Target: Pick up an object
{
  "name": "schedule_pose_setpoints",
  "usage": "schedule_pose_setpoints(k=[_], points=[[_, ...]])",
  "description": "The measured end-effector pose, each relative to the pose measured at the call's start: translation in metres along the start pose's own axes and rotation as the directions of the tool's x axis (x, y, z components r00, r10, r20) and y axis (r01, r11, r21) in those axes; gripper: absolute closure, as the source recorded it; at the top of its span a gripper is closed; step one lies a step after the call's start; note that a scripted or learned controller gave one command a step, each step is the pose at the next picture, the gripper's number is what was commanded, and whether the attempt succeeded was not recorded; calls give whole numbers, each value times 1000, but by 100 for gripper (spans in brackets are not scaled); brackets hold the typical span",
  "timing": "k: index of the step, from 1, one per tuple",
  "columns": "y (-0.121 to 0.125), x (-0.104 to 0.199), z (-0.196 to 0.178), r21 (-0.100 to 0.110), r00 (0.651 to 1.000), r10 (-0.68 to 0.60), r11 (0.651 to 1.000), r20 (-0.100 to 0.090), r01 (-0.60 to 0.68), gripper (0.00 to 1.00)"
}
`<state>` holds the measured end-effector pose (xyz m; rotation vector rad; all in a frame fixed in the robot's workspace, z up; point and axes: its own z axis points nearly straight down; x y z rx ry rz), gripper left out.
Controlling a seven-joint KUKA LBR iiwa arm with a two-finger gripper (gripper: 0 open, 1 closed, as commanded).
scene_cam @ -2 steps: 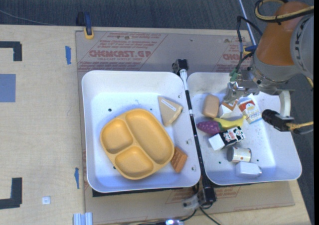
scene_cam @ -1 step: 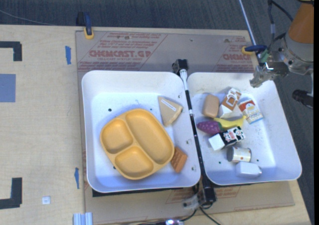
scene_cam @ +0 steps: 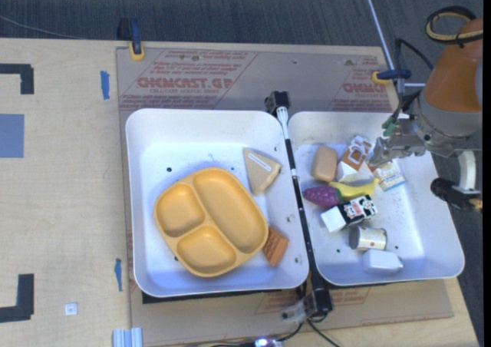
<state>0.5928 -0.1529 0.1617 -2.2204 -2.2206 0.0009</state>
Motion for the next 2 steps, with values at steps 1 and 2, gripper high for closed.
schedule_pose_setpoints(k=[1, 2], points=[[43, -72, -45, -4, 1000, 0, 1000, 3, 0, 100], [-31, -13, 11, 0, 1000, 0, 1000, 0, 0, 100]])
